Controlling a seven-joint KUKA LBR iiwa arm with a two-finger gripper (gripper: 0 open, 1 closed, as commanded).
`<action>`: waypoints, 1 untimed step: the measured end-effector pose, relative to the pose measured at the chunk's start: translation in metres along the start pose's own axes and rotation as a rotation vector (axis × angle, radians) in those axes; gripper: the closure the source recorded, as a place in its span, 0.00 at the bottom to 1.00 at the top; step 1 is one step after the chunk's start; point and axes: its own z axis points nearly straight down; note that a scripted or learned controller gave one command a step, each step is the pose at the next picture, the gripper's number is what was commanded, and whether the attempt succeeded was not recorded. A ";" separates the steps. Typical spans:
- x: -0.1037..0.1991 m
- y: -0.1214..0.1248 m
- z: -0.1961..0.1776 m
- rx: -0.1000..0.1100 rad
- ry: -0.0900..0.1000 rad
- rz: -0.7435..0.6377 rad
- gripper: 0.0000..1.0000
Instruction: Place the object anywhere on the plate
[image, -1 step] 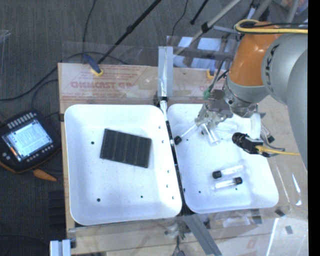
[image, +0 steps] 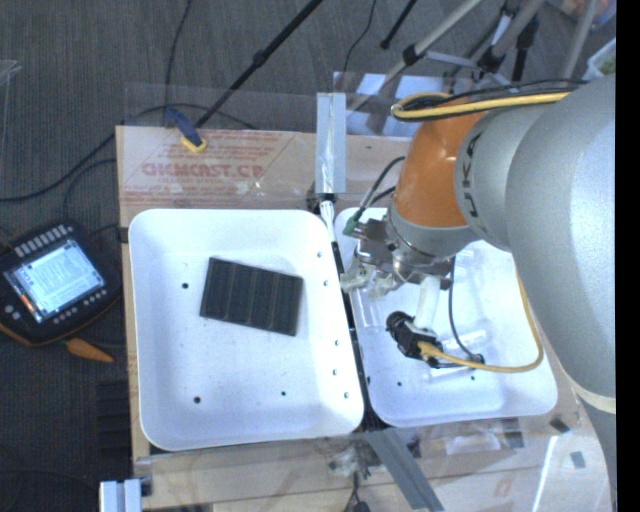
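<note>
A dark ribbed rectangular plate (image: 251, 296) lies flat in the left white bin (image: 165, 340), slightly left of its middle. My gripper (image: 386, 281) hangs low over the upper left part of the right white bin (image: 485, 395), close to the wall between the two bins. The grey arm with its orange band comes in from the right and covers much of that bin. The wrist hides whatever lies beneath it, and I cannot make out any loose item in the right bin.
The bins' shared wall (image: 345, 330) runs just left of the gripper. A cardboard sheet (image: 220, 170) lies behind the left bin. A hand-held control unit (image: 50, 282) sits on the floor at the far left. Cables and stand legs cross the back.
</note>
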 end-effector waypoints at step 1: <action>0.086 -0.037 -0.044 -0.003 -0.001 -0.385 1.00</action>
